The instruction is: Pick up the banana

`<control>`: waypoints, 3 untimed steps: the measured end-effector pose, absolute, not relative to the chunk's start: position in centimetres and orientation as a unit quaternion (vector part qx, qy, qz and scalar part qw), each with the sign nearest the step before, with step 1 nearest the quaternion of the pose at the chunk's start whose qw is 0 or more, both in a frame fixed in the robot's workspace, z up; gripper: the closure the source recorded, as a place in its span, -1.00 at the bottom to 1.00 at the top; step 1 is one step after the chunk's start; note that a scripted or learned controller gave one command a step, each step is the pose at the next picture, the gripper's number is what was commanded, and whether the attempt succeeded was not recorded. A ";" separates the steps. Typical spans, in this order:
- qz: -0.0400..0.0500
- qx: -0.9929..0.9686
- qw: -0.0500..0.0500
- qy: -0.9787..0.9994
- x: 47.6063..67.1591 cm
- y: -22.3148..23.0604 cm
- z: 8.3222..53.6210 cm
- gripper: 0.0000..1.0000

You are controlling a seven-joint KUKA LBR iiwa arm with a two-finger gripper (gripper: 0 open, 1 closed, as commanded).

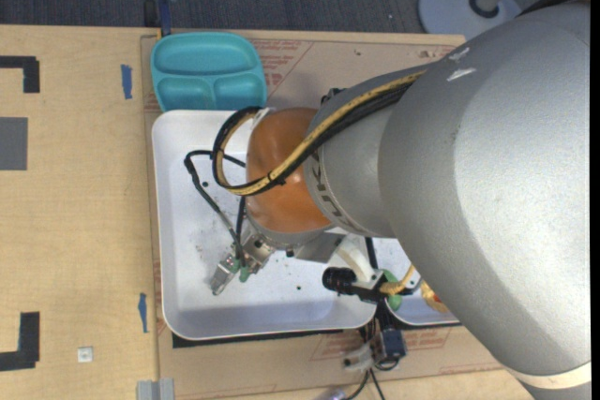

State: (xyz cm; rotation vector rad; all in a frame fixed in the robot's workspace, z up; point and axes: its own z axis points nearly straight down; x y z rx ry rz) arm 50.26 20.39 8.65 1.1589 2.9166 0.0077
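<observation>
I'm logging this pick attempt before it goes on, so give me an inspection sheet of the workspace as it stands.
Surface: white bin on a tan bench; a few dark specks on the bin floor.
Job's things: banana, nothing seen; the arm covers much of the bin.
Clutter: teal tray beyond the bin's far edge.
Grippers: gripper low over the bin floor, fingers too small to judge.
Cables: black and yellow cables looped beside the orange band.
Surroundings: blue tape marks on the bench, grey stand base on the floor.
</observation>
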 end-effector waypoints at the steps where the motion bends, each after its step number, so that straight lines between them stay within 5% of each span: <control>1: 0.000 0.537 0.000 0.844 51.8 21.7 9.8 -1.00; 2: -0.001 0.618 -0.001 0.786 47.9 21.2 14.9 -1.00; 3: -0.001 0.618 -0.001 0.786 47.9 21.3 15.8 1.00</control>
